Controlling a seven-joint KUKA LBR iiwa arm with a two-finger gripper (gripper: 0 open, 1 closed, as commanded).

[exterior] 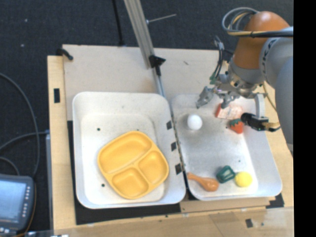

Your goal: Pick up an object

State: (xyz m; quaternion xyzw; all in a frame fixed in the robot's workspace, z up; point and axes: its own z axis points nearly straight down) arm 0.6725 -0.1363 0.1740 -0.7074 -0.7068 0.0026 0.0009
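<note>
The gripper (215,97) is hovering, fingers spread and empty, over the right bin (256,152); the ball (194,122) is lying just below-left, so centring above it before descending looks wisest.

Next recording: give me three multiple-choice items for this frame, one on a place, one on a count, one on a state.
1. Where does the yellow divided plate lie?
A. left bin
B. right bin
C. on the bench outside the bins

2. How many compartments does the plate have?
A. two
B. three
C. five

3. How is the gripper?
A. clamped on the white ball
B. open, holding nothing
C. resting in the left bin

Answers: 1 A, the plate sits inside the left bin. 2 B, one long section and two smaller ones show. 3 B, its fingers hang spread above the right bin, apart from the white ball.
</note>
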